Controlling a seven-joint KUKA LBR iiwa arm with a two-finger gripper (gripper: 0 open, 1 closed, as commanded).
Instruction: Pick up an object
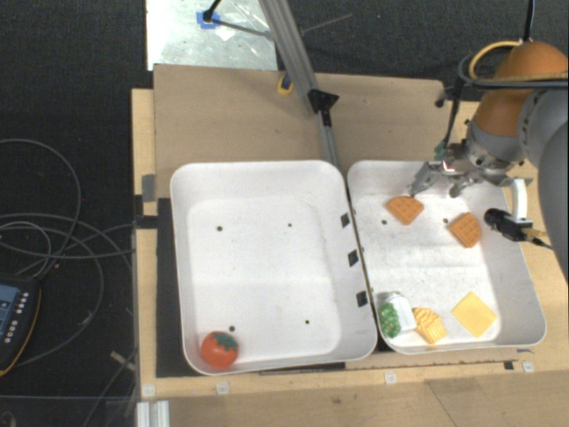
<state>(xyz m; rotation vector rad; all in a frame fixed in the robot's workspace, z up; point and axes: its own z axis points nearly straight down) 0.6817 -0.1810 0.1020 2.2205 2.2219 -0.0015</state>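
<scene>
Nearest the camera, a red tomato [219, 349] sits in the front corner of the left bin [258, 178]; along the front of the right bin [533, 314] lie a green-and-white packet [394, 314], a waffle piece [429, 325] and a yellow cheese slice [474, 314]; farther back, two brown crackers, one [465, 229] mid-bin and one [404, 209] nearer the divider; beyond them the gripper [444, 183] hangs over the bin's far end, fingers spread apart and gripping nothing; the cracker by the divider lies just forward and camera-left of the fingertips, probably the readiest pick
</scene>
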